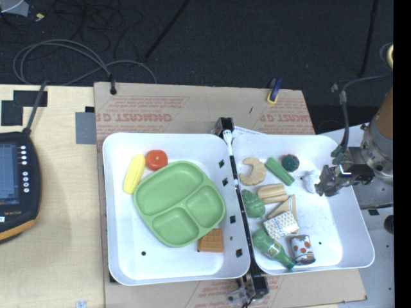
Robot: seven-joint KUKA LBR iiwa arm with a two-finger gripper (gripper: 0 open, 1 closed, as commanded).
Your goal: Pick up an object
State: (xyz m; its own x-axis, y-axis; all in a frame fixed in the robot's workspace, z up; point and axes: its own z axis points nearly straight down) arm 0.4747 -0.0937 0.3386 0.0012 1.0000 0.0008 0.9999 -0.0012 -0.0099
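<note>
Tool (329,183) position is recorded over the right bin (359,249), near its right wall, at the end of the grey arm reaching in from the right. Whether the tool is parted or closed cannot be told from this angle, and nothing is seen held in it.

No single object is named by the task. The nearest candidate is judged to be a small pale item (309,182) just left of the tool; its form is too small to make out. Further left, a green cylindrical piece (279,171) lies flat beside a dark green round piece (290,162). Both are judged to be light, rigid plastic toys, smooth and liable to slip or roll; a grip across the short axis of the cylinder at mid-length is advised.

A tan crescent (252,171) and a bread-like roll (271,192) lie beyond, touching or nearly touching their neighbours. A small printed can (301,248) stands nearer the front.

In the left bin (119,236), a green divided plate (180,203), a yellow corn piece (133,173) and a red tomato (156,159) are noted, well apart from the tool.
</note>
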